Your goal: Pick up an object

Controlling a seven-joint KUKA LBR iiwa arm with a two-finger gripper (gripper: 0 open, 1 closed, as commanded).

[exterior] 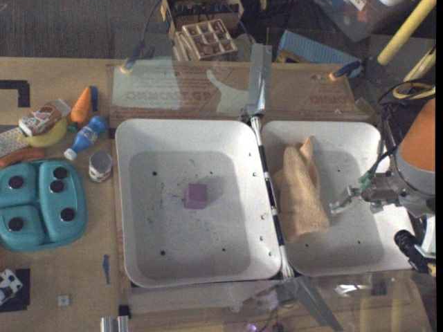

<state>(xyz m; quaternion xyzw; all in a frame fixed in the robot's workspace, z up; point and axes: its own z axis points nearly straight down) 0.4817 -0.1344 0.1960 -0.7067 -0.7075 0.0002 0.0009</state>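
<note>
A wooden worktop (62,268) carries two shallow white plastic bins with rounded corners, set side by side and touching along their inner edges.

The left bin (138,151) holds one small purple cube (196,196), matte and soft-edged, lying near the middle of the bin's flat floor. The floor is lightly scuffed and dotted with small dark holes.

The right bin (346,133) holds a tan, crumpled paper-like bag or cloth (302,191), long and lumpy, lying along the bin's left wall from near the back rim toward the front.

The robot arm (419,159), grey with a rounded orange band, reaches in from the right over the right bin. Its gripper (340,204) of pale metal hangs low above the bin floor, just beside the right edge of the tan bag. The jaws point left toward the bag; nothing is seen between them, and whether they are open or closed cannot be told.

On the worktop left of the bins sits a teal plastic tray (38,203) with round wells. Near it lie a small blue-and-white bottle (86,137), an orange carrot-shaped toy (82,104), a yellow banana-shaped toy (48,137) and a small grey can (100,165). Behind the bins a flat sheet of clear plastic (180,88) lies over brown cardboard.
</note>
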